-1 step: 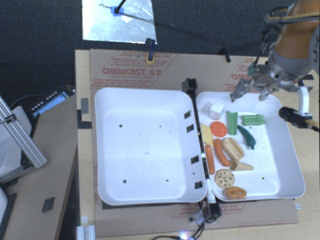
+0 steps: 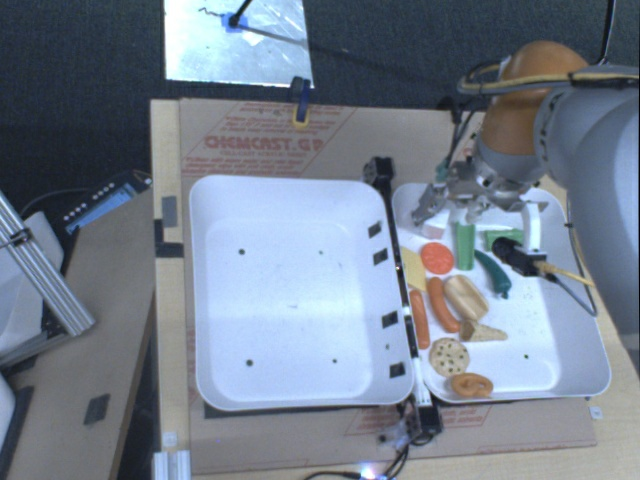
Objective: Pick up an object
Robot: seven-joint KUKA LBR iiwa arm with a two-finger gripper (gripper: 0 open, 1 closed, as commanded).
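Gripper over green cylinder, right bin

Gripper (image 2: 466, 208) hangs at right bin's (image 2: 580, 363) far end, fingers apart, nothing between them. Green cylinder (image 2: 465, 245) stands just below it, long axis running near-far, tomato slice (image 2: 436, 258) beside

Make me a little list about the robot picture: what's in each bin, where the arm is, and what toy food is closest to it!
left bin: white, shallow, bare white floor showing
right bin: white, holds toy food
toy food: green bottle, red tomato slice, dark green pepper, two orange sausages, bread piece, cracker, pretzel
arm: reaches in from the right, over the far end of the right bin
gripper: just above the green bottle
closest food: green bottle
holding anything: cannot tell
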